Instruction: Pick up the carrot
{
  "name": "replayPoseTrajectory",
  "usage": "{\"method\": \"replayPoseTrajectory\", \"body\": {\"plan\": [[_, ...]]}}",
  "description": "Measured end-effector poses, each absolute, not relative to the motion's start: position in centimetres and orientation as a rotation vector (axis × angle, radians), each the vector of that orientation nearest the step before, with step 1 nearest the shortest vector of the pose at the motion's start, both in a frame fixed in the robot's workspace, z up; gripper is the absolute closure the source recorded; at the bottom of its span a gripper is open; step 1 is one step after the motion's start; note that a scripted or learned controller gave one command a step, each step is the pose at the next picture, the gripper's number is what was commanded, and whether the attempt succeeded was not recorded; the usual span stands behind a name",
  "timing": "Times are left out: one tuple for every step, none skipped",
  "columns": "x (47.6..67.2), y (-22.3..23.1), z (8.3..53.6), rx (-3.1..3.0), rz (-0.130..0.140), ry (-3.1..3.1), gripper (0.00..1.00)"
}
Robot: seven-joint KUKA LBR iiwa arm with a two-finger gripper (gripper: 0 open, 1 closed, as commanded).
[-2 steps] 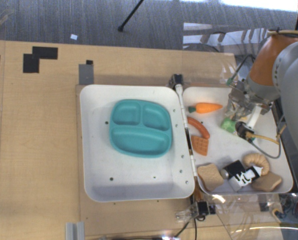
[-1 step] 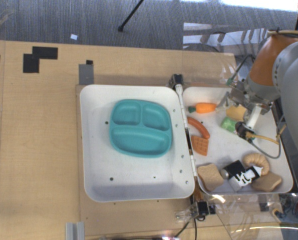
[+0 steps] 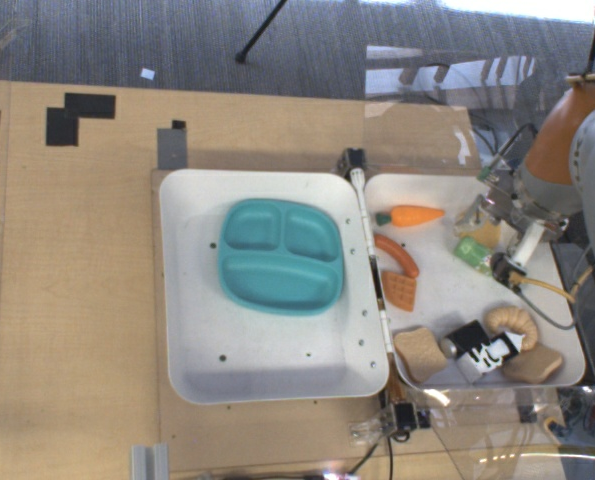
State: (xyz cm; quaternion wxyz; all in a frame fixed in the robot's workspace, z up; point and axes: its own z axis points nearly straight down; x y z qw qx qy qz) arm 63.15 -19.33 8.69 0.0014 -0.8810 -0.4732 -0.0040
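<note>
While my arm (image 3: 577, 158) hangs over the right bin (image 3: 567, 298), I am on the approach; the carrot (image 3: 413, 216) lies near its top left corner, well apart from my gripper (image 3: 497, 218). Next: reach left, then descend.

No legible text, label, brand name or number appears anywhere in the camera view. The only sign-like marks are these: a black-and-white patterned tag (image 3: 487, 348) lying in the right bin (image 3: 567, 298) near its front edge, its pattern too small to read; and two plain black patches on the bench (image 3: 77, 318) near its far left corner, one stepped (image 3: 80, 116) and one small square (image 3: 178, 125). Neither patch carries any characters.
</note>
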Motion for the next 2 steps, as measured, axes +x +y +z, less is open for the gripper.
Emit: {"method": "replayPoseTrajectory", "body": {"plan": [[66.3,-11.4,9.0,-2.673,0.055,-1.657,0.00],[66.9,-10.9,10.2,-2.680,0.011,-1.666,1.00]]}}
